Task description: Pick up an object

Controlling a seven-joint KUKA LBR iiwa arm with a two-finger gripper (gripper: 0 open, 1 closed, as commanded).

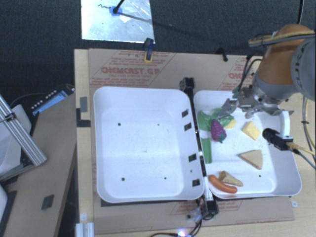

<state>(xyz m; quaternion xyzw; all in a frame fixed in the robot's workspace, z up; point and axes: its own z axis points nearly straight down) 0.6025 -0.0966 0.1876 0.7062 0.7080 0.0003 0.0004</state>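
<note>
In the right bin (291, 181), my claw (228, 107) hangs just over the purple piece (217, 130) and green leaf (207, 118); its spread I cannot tell. I judge a descent could catch both, or skid off the leaf.

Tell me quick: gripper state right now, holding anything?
Gripper: over the right bin, above the purple toy; open or closed cannot be told, no object visibly held.

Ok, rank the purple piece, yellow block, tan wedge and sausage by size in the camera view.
1. Sausage and tan wedge: look about alike, so unranked.
2. Purple piece.
3. Yellow block, close to the purple piece.
</note>
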